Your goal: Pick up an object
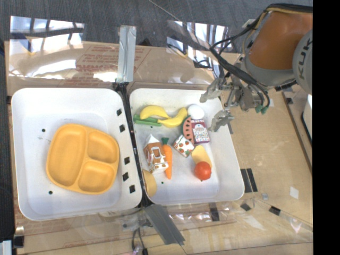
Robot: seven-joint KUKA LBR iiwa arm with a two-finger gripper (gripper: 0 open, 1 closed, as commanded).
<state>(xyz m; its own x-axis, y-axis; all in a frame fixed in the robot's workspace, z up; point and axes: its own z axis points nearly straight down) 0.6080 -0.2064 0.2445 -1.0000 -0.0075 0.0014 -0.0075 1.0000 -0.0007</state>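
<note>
- Left bin [32, 105]: a yellow divided tray [82, 158] is seen lying flat in it, slightly toward the near side.
- A grey tape strip [125, 54] is seen on the cardboard at the far side, above the seam between the bins.
- Right bin [226, 187]: a cluster of toy food is held in it.
- Far-left of that bin: a yellow banana [159, 116] is laid across, with a green piece [146, 122] just under it.
- Near-left: a small house-print carton [155, 155] is seen touching an orange carrot [168, 161]; a tan piece [150, 184] is wedged at the bin's near-left wall.
- Centre: a red-patterned block [183, 145], a watermelon slice [187, 126] and a dark red box [200, 132] are grouped close together.
- A white ball [196, 111] is seen at the far side, just beside the box.
- Near-right: a pale yellow piece [198, 154] is seen touching a red tomato [203, 170].
- Gripper [217, 109] is positioned over the bin's far-right corner, just right of the white ball; fingers are seen spread, nothing between them.
- Arm is seen entering from the far right, orange band [276, 33] visible.
</note>
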